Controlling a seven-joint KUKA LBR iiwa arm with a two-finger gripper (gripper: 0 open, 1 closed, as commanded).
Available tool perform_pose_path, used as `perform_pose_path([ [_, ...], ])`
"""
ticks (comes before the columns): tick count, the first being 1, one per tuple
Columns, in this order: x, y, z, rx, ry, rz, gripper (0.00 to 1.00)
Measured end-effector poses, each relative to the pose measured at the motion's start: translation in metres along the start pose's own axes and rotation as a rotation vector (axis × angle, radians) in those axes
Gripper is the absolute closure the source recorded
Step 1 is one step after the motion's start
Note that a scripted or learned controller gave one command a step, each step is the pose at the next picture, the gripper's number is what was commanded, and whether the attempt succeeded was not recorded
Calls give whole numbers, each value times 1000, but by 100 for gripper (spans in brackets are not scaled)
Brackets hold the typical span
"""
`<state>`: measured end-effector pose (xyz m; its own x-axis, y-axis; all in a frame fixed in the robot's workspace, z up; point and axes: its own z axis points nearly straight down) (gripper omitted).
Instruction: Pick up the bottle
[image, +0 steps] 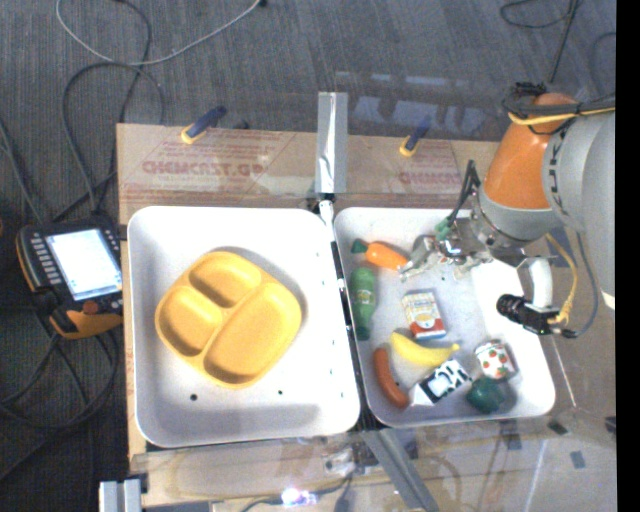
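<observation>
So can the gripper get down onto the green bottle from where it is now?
Probably yes. The gripper hangs over the right bin, near the carrot. The green bottle lies uncovered along the bin's left wall, which may crowd one finger.

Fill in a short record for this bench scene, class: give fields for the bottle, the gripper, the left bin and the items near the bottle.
bottle: green bottle, lying in the right bin by its left wall
gripper: gripper over the right bin's upper part, near the carrot; nothing seen held
left bin: left bin holds a yellow divided plate
near the bottle: carrot above, banana and sausage below
</observation>
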<state>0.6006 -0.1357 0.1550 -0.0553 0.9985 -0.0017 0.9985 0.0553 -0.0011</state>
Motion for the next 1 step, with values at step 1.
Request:
perform_pose_path([
  [1, 22, 3, 59, 0, -2, -211, 0],
])
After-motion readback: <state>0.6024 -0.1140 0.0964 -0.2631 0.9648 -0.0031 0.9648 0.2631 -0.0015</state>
